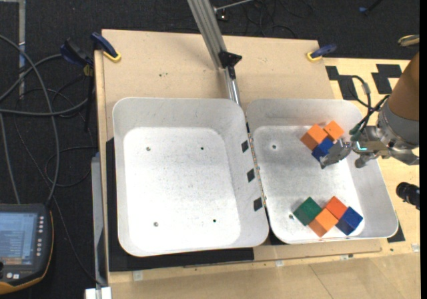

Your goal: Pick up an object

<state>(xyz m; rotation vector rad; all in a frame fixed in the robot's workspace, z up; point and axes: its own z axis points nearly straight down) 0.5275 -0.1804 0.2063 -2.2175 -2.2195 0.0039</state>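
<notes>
Surface (280,64): tan board carrying two shallow white bins side by side.

Left bin (180,171): speckled white floor.

Right bin (280,177): two groups of blocks. Upper group, near the bin's far right corner: two orange blocks (321,134) with a blue block (323,147) touching them from below. Lower group, along the near edge toward the right corner: green block (307,211), orange block (329,216), blue block (349,219), packed touching in a row.

Pincer (335,154): reaches in over the bin's right wall, tip just beside the upper blue block, at its lower right. Whether it is open, closed or gripping cannot be told.
</notes>
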